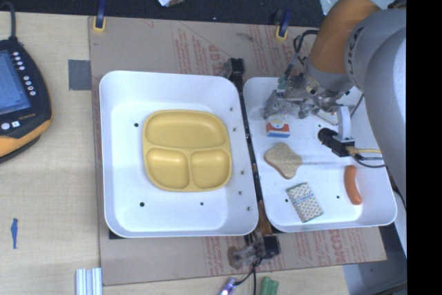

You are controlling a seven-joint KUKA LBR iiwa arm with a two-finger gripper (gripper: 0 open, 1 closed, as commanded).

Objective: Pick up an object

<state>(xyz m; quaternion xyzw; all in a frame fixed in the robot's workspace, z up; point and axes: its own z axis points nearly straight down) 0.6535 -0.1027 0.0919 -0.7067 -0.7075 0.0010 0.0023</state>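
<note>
You have two white bins on the worktop: a left bin (124, 207) and a right bin (321, 183). The left bin carries one yellow plate (186, 148). The right bin carries four things, one of each kind: one small carton (277, 126), one tan flat piece (283, 159), one patterned packet (304, 202), one orange sausage (353, 186).

Bright, even overhead light, left bin (121, 169) slightly washed out, soft faint shadows, mildly blurred detail
</note>
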